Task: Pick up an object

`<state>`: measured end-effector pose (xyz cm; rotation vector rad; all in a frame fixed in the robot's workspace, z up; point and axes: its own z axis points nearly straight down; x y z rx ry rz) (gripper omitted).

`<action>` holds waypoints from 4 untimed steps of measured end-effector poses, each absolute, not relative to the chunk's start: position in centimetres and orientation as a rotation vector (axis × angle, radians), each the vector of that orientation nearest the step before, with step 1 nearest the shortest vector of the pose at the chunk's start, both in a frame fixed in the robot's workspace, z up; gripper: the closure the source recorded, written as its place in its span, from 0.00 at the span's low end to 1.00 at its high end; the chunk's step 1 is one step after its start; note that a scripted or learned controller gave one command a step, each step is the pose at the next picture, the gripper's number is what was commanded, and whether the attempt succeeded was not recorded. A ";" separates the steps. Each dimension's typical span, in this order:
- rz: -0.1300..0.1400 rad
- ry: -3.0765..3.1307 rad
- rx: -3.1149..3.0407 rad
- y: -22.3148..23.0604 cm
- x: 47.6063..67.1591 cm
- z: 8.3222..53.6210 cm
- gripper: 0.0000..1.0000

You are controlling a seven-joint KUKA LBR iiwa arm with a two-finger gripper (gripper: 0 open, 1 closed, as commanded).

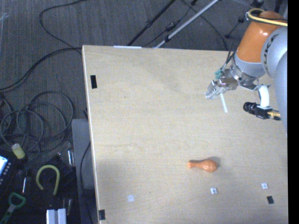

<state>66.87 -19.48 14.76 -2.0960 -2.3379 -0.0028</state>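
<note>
A small orange object (203, 165), shaped like a gourd with a thin neck pointing left, lies on the light wooden tabletop (149, 125) towards the front right. My gripper (212, 92) hangs over the table's back right, well behind the orange object and slightly to its right. The grey arm with its orange band (258, 41) reaches in from the right. I see nothing held in the gripper.
A black tag (94, 81) sits near the table's left edge. Small square markers (214, 190) dot the front right corner. Cables and tools (37, 125) lie on the floor to the left, and stand legs (196, 10) lie behind the table.
</note>
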 end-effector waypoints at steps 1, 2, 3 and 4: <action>0.003 -2.612 -1.746 -22.4 64.4 10.4 1.00; -0.002 -2.434 -1.986 -18.2 66.9 16.1 1.00; 0.003 -2.581 -1.791 -22.4 63.6 11.6 1.00; -0.002 -2.451 -1.966 -18.4 66.9 16.6 1.00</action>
